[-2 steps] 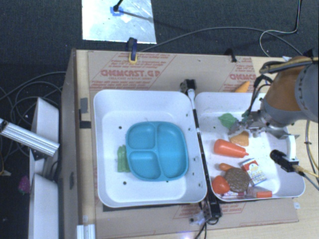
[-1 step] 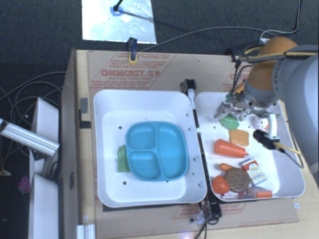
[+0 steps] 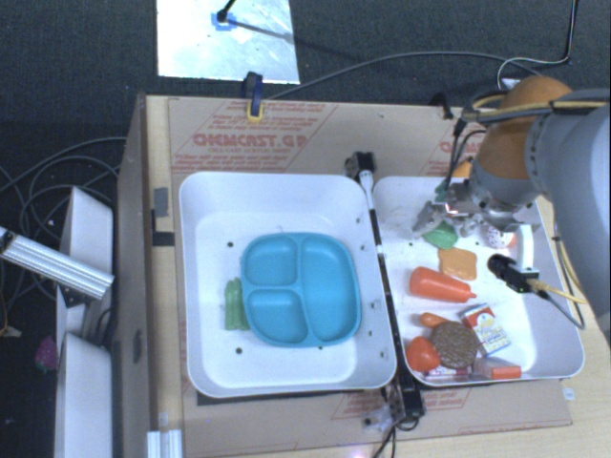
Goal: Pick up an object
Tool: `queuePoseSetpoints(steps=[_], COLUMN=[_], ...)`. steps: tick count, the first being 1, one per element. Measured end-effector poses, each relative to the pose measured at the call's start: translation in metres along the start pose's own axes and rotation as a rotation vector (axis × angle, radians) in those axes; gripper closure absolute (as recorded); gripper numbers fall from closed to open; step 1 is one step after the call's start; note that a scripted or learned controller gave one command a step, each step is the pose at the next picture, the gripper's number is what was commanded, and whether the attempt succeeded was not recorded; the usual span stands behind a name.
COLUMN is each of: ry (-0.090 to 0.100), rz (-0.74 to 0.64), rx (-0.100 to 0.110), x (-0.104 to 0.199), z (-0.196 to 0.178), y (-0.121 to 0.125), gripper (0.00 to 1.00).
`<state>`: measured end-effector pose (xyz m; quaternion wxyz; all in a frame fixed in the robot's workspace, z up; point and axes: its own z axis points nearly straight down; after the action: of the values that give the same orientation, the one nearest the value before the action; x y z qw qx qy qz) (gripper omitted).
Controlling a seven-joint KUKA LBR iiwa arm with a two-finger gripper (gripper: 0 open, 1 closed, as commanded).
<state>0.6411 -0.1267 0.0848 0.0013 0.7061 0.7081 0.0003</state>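
Note:
My gripper [image 3: 441, 216] hangs low over the far left part of the right bin [image 3: 563, 346]. Just below it lies a small green piece [image 3: 441, 239], touching or nearly touching the gripper's tip. Close by in the same bin are an orange block [image 3: 459, 262], an orange carrot [image 3: 441, 284], a brown round patty [image 3: 454, 343], a red tomato [image 3: 421, 354] and a red and white box [image 3: 487, 329]. I see nothing lifted off the bin floor.
The left bin [image 3: 205, 256] holds a blue divided plate [image 3: 301, 287] with a green item [image 3: 234, 304] beside its left edge. The grey arm [image 3: 563, 160] covers the right bin's far right corner. A thin stick-like item [image 3: 477, 373] lies along the right bin's near wall.

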Motion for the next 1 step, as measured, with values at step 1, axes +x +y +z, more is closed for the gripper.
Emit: queuePoseSetpoints(steps=[1], ry=[0.001], rz=[0.001], rx=[0.0], x=[0.039], z=[-0.0003], y=[-0.0636], gripper=[0.0])
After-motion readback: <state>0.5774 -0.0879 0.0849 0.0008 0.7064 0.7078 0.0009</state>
